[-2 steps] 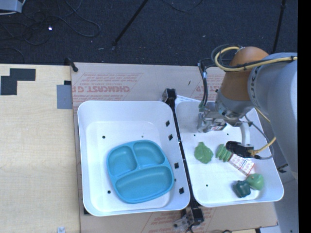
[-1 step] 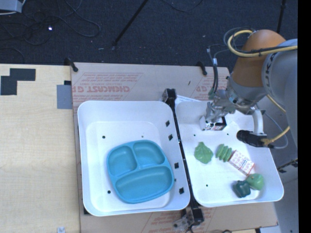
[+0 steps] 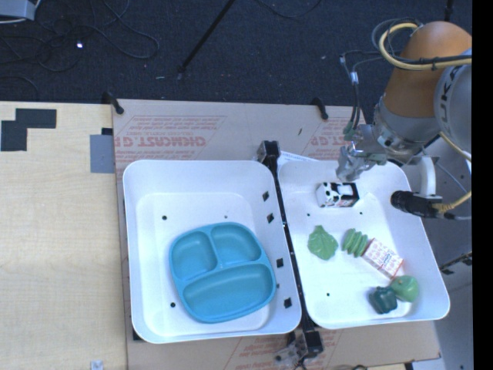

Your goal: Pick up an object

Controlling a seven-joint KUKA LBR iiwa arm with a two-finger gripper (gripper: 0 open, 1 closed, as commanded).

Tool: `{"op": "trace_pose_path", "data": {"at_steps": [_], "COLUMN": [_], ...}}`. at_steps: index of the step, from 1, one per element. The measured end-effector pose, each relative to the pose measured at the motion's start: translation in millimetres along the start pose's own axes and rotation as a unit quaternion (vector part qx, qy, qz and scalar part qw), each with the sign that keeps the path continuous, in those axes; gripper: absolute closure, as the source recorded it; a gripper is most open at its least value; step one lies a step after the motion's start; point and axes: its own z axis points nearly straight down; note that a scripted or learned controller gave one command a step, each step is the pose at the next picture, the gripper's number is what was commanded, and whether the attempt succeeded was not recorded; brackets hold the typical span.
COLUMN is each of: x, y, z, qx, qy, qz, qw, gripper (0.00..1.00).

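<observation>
Gripper (image 3: 353,168) hangs low over the far end of the right bin (image 3: 431,276), directly above a small black-and-white toy (image 3: 337,194) that sits near that bin's far wall; at this slant the metal tip and the toy nearly overlap, and it cannot be told whether they touch or how the tool is set, wide or narrow. Nothing is visibly held, so the pick reads as not yet made: the arm (image 3: 420,75) has been brought over a candidate, and the closing and lifting are what remain, as far as can be judged. The toy looks like the likely target simply because it lies closest under the tool. Other choices lie further toward the near end of the same bin: a green leafy piece (image 3: 323,243) near the divider, a ribbed green piece (image 3: 355,242) just beside it, a small red-and-white packet (image 3: 383,257) next to that, and, near the front right corner, a dark green object (image 3: 383,300) touching a lighter green rounded one (image 3: 405,287). All of these rest on the bin floor, apart from the tool. The left bin (image 3: 146,199) holds a blue divided plate (image 3: 222,271), lying flat and well away from the arm. A successful lift would need the toy to rise clear of the bin floor.
</observation>
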Motion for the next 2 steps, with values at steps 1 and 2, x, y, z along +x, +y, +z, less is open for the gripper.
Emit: {"op": "trace_pose_path", "data": {"at_steps": [1, 2], "x": [-1.5, 51.4], "y": [0.1, -12.0], "z": [-15.0, -1.9], "qx": [0.002, 0.004], "qy": [0.0, 0.001], "qz": [0.0, -0.002], "qw": [1.0, 1.0], "gripper": [1.0, 1.0]}}
